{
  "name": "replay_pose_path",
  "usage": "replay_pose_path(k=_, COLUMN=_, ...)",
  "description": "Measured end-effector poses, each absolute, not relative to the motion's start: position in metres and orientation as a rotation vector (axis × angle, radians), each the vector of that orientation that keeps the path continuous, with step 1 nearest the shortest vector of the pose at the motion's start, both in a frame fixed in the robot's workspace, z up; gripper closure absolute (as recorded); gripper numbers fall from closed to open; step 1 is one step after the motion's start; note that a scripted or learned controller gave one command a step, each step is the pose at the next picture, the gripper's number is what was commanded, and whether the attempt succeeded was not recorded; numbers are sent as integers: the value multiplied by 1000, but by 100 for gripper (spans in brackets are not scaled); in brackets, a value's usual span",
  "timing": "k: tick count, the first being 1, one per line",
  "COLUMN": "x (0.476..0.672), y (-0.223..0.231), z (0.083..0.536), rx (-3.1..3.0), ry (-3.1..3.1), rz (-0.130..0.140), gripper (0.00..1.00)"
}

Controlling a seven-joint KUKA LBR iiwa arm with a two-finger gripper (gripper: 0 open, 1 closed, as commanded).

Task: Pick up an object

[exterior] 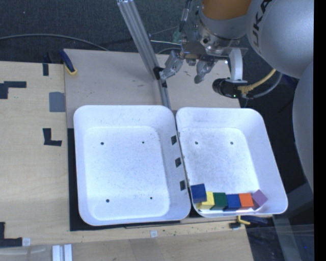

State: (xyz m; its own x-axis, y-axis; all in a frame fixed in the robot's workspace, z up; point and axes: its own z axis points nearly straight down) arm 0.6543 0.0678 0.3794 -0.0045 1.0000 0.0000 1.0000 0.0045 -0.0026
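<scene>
The things to pick from are small coloured blocks, bunched in a row along the near wall of the right bin (pixel 265 133), toward that bin's five o'clock corner. A blue block (pixel 198 192) sits at the left end of the row, slightly raised over a yellow block (pixel 206 201) that touches it; next come a green block (pixel 219 200), a second blue block (pixel 233 201), an orange block (pixel 246 200) and, at the right end and tilted against the corner, a purple block (pixel 260 197). They lie touching or just beside one another. The left bin (pixel 81 153) stands beside the right one, their inner rims meeting along the middle. The gripper (pixel 185 68) hangs well apart from the blocks, beyond the far rims of the bins at about twelve o'clock from the seam between them, over the bare bench. Its two fingers (pixel 171 65) point down and toward the left, spread apart with a clear gap, and nothing lies between them. Above the fingers the wrist rises to the orange band (pixel 224 9), and the grey arm (pixel 285 30) bulks in from two o'clock. A slanted metal rail (pixel 142 41) runs down to the bins' far edge just left of the gripper.
</scene>
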Motion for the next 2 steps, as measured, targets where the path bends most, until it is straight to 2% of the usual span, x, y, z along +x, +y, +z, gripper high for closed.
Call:
replay_pose_path(k=1, x=610, y=20, z=215, rx=-2219, ry=-2215, rz=15, gripper=0)
replay_pose_path(k=2, x=576, y=87, z=242, rx=-2209, ry=-2229, rz=0, gripper=0)
